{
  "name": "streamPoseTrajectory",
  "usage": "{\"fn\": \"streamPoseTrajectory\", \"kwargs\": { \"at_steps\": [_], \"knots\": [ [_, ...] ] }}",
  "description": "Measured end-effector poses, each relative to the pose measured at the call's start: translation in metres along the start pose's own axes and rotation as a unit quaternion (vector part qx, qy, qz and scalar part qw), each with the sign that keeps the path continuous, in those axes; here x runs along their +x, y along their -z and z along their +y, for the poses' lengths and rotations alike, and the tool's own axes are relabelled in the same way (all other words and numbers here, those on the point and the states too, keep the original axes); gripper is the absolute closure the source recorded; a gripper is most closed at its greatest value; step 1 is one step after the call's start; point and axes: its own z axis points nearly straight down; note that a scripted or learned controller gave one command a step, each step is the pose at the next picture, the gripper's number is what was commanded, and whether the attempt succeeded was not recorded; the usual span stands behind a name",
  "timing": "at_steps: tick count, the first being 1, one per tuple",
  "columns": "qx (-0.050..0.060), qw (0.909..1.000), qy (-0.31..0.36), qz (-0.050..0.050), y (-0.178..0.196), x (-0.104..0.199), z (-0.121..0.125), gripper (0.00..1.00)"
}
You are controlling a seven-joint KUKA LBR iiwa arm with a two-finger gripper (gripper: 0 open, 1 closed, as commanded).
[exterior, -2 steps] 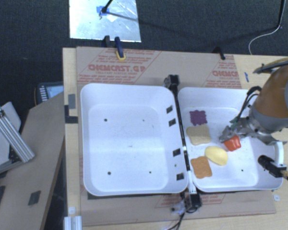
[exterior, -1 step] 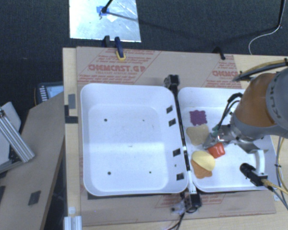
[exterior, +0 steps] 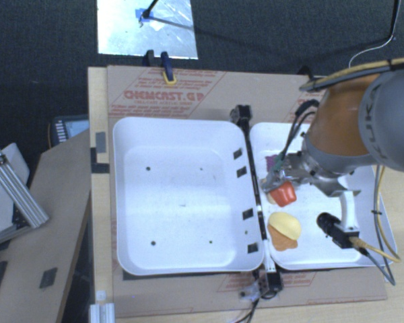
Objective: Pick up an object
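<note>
– Grey arm (exterior: 350, 123) with the orange band: where is its claw (exterior: 277, 180) hanging?

– It is hanging low in the right bin (exterior: 316, 251), close to the wall that this bin is sharing with its neighbour. The arm is reaching in from the right and is covering much of the bin's far half.

– Is the claw gripping anything?

– I cannot tell. The wrist is hiding how wide the claw is standing, and nothing is showing clearly in its grip.

– What is lying nearest to it?

– A red piece (exterior: 284, 195) is sitting just under the claw's tip, on the near side, so close that the two are looking as if they are touching. I cannot say whether they are.

– And further out?

– A purple piece (exterior: 272, 161) is peeking out just beyond the claw, partly hidden by it. On the near side, a yellow-and-orange piece (exterior: 285, 227) is resting on the bin floor, near the red one but apart from it, also close to the shared wall.

– What is surrounding that bin?

– The left bin (exterior: 182, 194) is lying right beside it, wall against wall. Both are sitting on a brown cardboard sheet (exterior: 188, 93) with red printing, and that sheet is lying on the pale tabletop (exterior: 97, 106). A blue clamp (exterior: 167, 64) is gripping the sheet's far edge.
</note>
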Motion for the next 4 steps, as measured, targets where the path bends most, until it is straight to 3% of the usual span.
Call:
{"fn": "streamPoseTrajectory", "kwargs": {
  "at_steps": [1, 2, 3, 4],
  "knots": [
    [0.001, 1.0000, -0.001, -0.001, 0.063, 0.079, 0.019, 1.00],
    [0.003, 1.0000, -0.004, -0.001, 0.102, 0.092, 0.009, 1.00],
    [0.004, 1.0000, -0.004, -0.002, 0.111, 0.118, 0.017, 1.00],
    [0.004, 1.0000, -0.002, -0.002, 0.122, 0.117, 0.017, 1.00]
  ]
}}
